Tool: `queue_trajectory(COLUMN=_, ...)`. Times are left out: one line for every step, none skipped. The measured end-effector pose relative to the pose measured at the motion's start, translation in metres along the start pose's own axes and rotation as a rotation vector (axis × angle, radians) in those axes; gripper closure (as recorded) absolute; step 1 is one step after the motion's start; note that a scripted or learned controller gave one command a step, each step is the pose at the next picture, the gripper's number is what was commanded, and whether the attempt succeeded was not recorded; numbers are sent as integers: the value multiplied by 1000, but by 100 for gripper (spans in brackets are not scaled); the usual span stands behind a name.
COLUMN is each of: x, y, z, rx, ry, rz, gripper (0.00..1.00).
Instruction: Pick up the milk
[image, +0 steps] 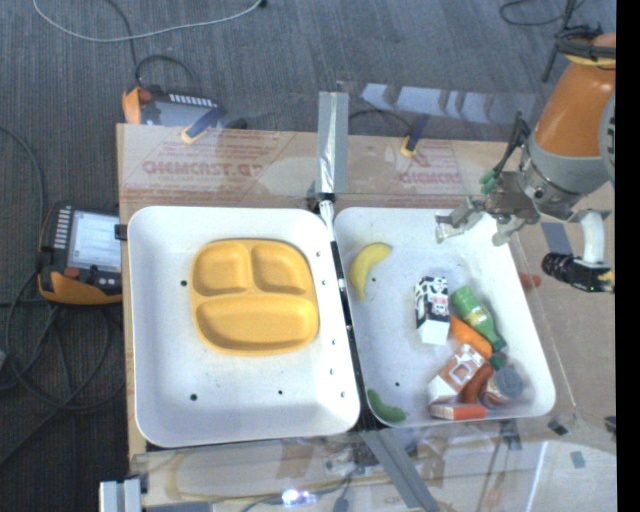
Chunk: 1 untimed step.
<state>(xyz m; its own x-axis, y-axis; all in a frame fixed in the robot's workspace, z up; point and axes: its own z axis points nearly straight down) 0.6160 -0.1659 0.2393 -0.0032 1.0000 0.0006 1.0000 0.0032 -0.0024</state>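
Note:
The milk (432, 308) is a small carton with black-and-white cow patches. It lies in the middle of the right bin (400, 372), touching a green bottle (474, 309) on its right. My gripper (472, 230) hangs over the bin's far right corner, above and to the right of the milk and well apart from it. Its fingers are spread open with nothing between them.
A banana (365, 265) lies near the right bin's far left side. An orange carrot (470, 338), an orange-and-white carton (457, 372), a red item (478, 385) and a grey can (508, 383) crowd the near right corner. A yellow divided tray (255, 295) sits in the left bin (160, 390).

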Motion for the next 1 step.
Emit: queue_trajectory(x=1, y=1, z=-9, rx=2, ry=1, rz=-2, gripper=100)
